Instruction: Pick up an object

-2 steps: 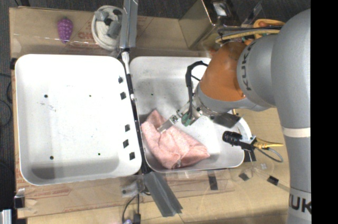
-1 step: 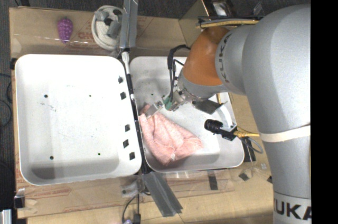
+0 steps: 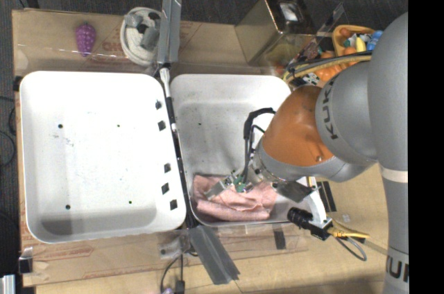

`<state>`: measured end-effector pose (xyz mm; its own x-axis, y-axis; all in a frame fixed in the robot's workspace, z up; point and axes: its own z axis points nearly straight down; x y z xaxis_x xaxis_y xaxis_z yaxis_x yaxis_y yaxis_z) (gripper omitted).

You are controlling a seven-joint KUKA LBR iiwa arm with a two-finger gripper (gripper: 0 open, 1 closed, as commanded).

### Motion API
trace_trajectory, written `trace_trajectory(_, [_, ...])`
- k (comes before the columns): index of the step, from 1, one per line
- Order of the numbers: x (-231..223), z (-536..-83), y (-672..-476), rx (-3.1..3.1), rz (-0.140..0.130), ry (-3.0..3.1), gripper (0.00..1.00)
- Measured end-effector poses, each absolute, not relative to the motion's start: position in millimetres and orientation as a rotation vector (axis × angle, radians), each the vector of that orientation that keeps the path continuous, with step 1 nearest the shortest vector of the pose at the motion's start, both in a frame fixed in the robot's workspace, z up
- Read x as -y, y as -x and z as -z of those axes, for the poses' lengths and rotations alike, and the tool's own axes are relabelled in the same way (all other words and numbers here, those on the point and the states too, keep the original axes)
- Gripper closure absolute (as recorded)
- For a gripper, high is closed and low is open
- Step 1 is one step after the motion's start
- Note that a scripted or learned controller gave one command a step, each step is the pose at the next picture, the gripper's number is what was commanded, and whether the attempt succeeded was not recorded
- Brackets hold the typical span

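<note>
A crumpled pink cloth (image 3: 232, 200) lies along the near wall of the right bin (image 3: 208, 105). My gripper (image 3: 236, 183) is down at the cloth's top edge, touching or just above it, near the cloth's middle. The grey arm with its orange band (image 3: 295, 133) reaches in from the right and covers the bin's right part. The wrist hides the finger gap.
The left bin (image 3: 90, 147) sits beside the right one, with a hinged divider between them. Behind the bins stand a purple grape-like toy (image 3: 85, 38), a white tape roll (image 3: 141, 35), a brown box (image 3: 274, 26) and a cluttered pile of items (image 3: 340, 43).
</note>
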<state>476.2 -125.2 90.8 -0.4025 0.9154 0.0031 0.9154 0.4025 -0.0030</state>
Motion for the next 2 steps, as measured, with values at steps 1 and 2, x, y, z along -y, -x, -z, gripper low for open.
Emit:
trace_trajectory(1, [124, -99, -477.2, 2.629, -0.001, 1.707, 1.0])
trace_trajectory(2, [85, -191, -538.9, 2.473, -0.003, 1.932, 1.0])
